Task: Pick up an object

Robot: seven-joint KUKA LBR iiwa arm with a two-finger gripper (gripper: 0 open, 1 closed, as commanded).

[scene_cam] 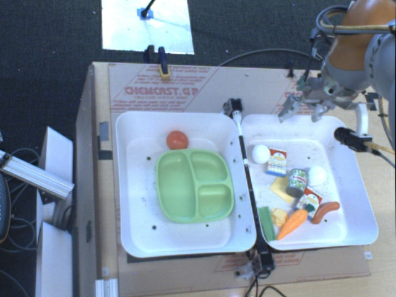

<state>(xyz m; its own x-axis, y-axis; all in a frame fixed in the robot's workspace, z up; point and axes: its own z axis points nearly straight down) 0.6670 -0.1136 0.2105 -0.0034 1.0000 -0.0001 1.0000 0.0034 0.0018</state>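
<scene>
Nearest us, the right bin (365, 224) holds a carrot (292, 224), sausage (325, 210), small packets & two white eggs (260, 153); the left bin (133, 166) has a green tray (193, 184) w/ a tomato (177, 140) behind it. Farther back, the end effector (305, 107) hovers over the right bin's far rim, fingers spread, w/ nothing between them.

Bench (179, 82) — brown, printed board surface. Two shallow white bins rest directly on it, side by side: left bin (139, 184), right bin (356, 193).
</scene>
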